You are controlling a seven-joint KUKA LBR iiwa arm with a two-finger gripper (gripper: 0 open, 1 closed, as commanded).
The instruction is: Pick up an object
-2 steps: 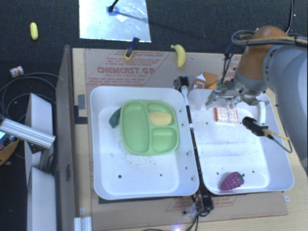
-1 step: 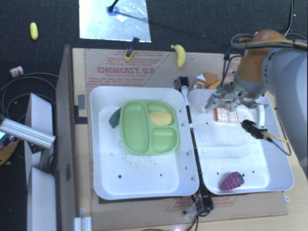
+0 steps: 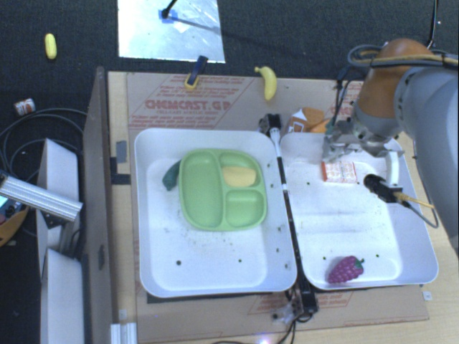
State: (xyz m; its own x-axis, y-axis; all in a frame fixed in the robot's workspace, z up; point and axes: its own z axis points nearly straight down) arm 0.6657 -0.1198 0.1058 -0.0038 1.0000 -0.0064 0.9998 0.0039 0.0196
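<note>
The big grey arm (image 3: 423,113) leans over the right bin (image 3: 362,224), and its gripper (image 3: 337,151) sits right above a small red and white packet (image 3: 338,171). I cannot tell how its tips stand. Far from the packet, at the bin's near edge, lies a purple bunch of grapes (image 3: 346,269).

Gripper (image 3: 337,151) over far end of right bin (image 3: 358,213), above red-white packet (image 3: 338,171) | purple grapes (image 3: 345,269) near edge | green tray (image 3: 221,190) in left bin (image 3: 154,213), holding yellow item (image 3: 239,175)
</note>
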